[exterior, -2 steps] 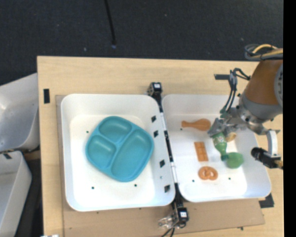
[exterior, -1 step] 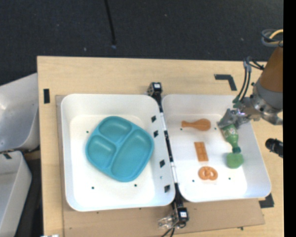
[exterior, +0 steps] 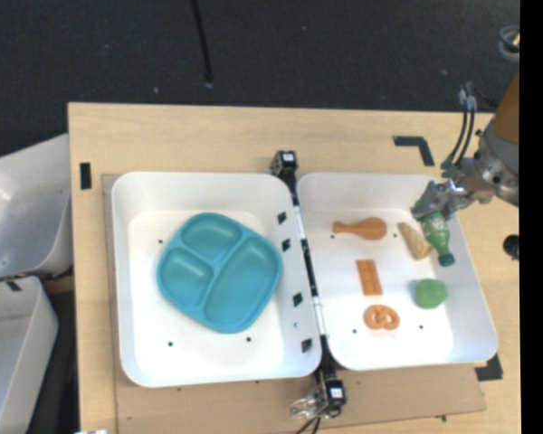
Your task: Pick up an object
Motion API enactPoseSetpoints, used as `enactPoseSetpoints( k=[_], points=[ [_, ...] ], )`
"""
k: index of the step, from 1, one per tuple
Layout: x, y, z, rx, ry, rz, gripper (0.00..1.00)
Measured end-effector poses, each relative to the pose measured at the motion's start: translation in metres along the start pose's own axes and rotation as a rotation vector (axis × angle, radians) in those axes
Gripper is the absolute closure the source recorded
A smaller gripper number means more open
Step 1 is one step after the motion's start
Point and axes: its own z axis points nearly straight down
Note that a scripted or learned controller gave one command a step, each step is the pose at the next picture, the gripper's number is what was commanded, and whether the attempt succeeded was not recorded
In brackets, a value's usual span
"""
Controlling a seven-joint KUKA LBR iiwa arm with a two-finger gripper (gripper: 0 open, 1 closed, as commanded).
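below the orange pretzel (exterior: 381,317), end effector (exterior: 437,208) hovers over a green bottle (exterior: 439,240), opening unclear.

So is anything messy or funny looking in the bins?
Nothing looks spilled or broken. The blue plate lies flat but turned at a slant in the left bin. The toy foods sit apart in the right bin.

Right bin's got a tan drumstick (exterior: 362,230), an orange strip (exterior: 369,277), a pretzel-looking orange piece (exterior: 381,317) and a green ball (exterior: 429,293), all lying flat and apart. A beige stick (exterior: 414,240) sits touching a green bottle (exterior: 438,238) near the right wall.
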Motion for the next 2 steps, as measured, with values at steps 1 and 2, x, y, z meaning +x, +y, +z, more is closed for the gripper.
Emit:
enactPoseSetpoints(
  k=[1, 2],
  points=[
    [0.055, -0.002, -0.006, 0.004, 0.003, -0.004, 1.00],
    [0.106, -0.013, 0.008, 0.006, 0.001, -0.002, 1.00]
  ],
)
